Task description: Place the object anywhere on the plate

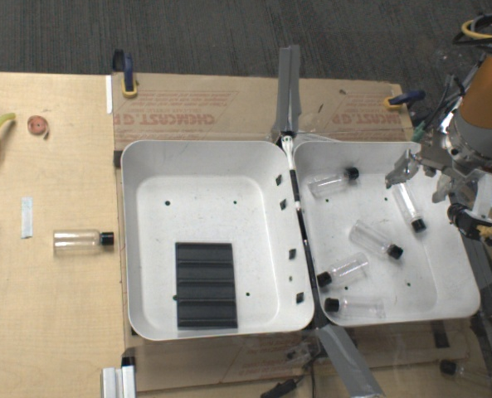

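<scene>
Poised over the right bin (pixel 432 264), near its far right corner: hand (pixel 420 177), openness impossible to tell from this slant. Just beneath, apparently not yet gripped: clear vial (pixel 406 201), black cap toward the camera, among other capped vials (pixel 377 240) scattered across the same bin. Waiting in the left bin (pixel 154 222): ribbed black plate (pixel 204 286). Best done by closing across the vial's middle, square to its length, lifting clear of the divider (pixel 299 222) between bins, then lowering flat onto the plate before letting go.
</scene>
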`<state>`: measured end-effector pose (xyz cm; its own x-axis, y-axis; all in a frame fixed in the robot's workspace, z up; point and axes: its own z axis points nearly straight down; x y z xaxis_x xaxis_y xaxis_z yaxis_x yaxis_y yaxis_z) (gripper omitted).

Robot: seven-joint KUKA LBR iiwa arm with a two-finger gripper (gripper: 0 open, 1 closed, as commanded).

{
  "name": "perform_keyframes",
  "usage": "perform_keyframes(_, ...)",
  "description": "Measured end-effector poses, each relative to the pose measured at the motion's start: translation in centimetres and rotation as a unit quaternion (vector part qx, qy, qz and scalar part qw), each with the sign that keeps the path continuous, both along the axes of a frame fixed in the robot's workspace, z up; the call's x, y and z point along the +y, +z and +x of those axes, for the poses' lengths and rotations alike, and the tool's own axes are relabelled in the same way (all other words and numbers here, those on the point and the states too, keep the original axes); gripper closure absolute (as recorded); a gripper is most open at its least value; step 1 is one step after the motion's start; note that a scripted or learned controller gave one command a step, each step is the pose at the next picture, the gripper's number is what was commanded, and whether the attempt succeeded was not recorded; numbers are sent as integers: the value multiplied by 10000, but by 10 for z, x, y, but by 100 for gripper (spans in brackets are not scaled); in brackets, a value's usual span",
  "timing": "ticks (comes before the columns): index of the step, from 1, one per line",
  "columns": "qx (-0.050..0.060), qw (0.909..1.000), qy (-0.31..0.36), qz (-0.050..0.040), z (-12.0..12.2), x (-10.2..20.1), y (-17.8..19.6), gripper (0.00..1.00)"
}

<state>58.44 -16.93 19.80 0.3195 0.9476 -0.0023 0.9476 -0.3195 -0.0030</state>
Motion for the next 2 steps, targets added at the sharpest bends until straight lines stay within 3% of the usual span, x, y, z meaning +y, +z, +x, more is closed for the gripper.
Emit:
perform_keyframes(1, -14, 9993, 376, -4, 29, -39, 28, 0)
perform_keyframes(2, -8, 9971, 765, -1, 45, -38, 182, 0)
